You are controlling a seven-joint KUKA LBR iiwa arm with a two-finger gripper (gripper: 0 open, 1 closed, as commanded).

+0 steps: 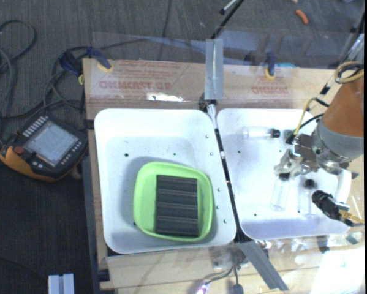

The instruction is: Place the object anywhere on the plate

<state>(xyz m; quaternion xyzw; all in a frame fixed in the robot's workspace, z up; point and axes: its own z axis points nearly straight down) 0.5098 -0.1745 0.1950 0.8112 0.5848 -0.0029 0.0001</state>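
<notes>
Camera view: object (279,194) below pincer (290,164)

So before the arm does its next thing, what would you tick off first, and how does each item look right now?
1. Plate in reach and upright: ok. The green plate sits flat in the left bin.
2. Room on the plate: not ok. A dark ribbed block covers most of it.
3. Object located: ok. A clear tube lies in the right bin, and a second clear tube lies nearer the far wall.
4. Gripper above an object: ok, it hangs close over the nearer tube.
5. Object held: cannot tell.
6. Path to the plate: ok, with the low wall between the bins to cross.
</notes>
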